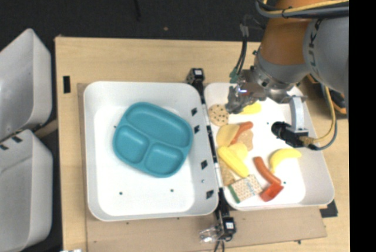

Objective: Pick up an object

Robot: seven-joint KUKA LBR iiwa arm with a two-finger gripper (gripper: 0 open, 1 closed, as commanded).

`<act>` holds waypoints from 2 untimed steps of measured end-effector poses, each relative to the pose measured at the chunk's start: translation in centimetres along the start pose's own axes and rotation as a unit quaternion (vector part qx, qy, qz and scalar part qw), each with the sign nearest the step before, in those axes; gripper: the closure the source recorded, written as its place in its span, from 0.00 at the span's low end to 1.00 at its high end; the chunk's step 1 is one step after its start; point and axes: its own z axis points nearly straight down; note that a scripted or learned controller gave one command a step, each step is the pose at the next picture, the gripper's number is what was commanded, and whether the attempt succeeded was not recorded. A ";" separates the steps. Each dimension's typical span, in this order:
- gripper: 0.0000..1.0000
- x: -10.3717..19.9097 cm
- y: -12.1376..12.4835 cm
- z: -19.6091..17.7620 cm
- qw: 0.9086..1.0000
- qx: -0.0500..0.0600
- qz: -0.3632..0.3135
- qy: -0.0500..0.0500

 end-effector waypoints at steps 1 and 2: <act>1.00 4.3 -1.3 0.2 1.000 0.000 0.001 -0.001; 1.00 3.7 -2.6 1.1 1.000 0.000 0.004 -0.001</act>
